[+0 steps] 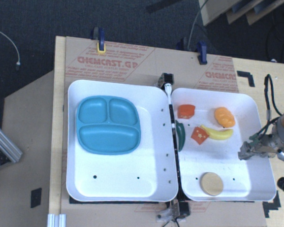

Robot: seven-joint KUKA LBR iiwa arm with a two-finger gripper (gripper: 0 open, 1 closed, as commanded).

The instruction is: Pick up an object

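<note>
Hovering low over the right edge of the right bin, the gripper is reaching in from the side with nothing visibly held between its fingers; how far apart they are standing cannot be told from this slanted view. The loose items are sitting in that same bin, presumably so the arm can reach any of them: a yellow banana is lying nearest, to the gripper's left and a little farther back, touching a red block; an orange fruit and a red piece are sitting farther back, a tan disc nearer the front, and a dark green piece against the dividing wall. A blue divided plate is resting in the left bin, well apart.
</note>
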